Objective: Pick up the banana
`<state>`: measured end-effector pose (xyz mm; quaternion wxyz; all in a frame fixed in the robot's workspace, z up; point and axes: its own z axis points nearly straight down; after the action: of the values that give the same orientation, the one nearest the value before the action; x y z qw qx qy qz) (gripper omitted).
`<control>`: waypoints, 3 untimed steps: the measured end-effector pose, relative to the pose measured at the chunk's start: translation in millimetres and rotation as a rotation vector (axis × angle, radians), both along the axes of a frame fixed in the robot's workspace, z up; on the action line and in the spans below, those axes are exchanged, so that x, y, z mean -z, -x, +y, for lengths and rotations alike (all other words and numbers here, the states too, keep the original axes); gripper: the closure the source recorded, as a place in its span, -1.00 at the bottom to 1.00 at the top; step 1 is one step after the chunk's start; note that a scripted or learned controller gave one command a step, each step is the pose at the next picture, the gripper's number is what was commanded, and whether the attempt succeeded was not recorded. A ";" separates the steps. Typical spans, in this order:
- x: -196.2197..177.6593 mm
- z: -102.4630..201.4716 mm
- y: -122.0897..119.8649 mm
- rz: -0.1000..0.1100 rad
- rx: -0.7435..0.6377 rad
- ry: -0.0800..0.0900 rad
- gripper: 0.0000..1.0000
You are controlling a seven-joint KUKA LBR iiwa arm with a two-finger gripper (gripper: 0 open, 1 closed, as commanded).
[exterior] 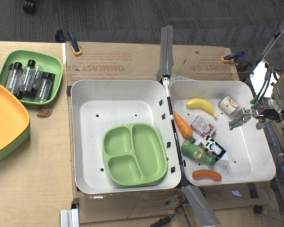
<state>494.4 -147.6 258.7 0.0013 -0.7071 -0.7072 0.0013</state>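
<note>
lying in right bin [260,171]: banana [202,106], upper part
tool [248,117]: right of banana, apart; grip state unclear

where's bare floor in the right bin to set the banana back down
Bare floor lies along the right bin's right side, between the end effector and the sausage. The left half is crowded: banana, carrot, bottle.

bench [33,183], two white bins [85,126] (side by side)
</note>
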 end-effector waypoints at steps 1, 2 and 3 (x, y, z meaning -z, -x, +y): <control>98.4 -42.7 -46.4 0.000 0.122 0.000 -1.00; 167.6 -35.5 -110.2 -0.002 0.120 0.001 -1.00; 167.8 -27.5 -140.5 0.044 0.078 0.011 -1.00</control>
<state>634.9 -175.2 90.9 0.0130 -0.7340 -0.6787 0.0203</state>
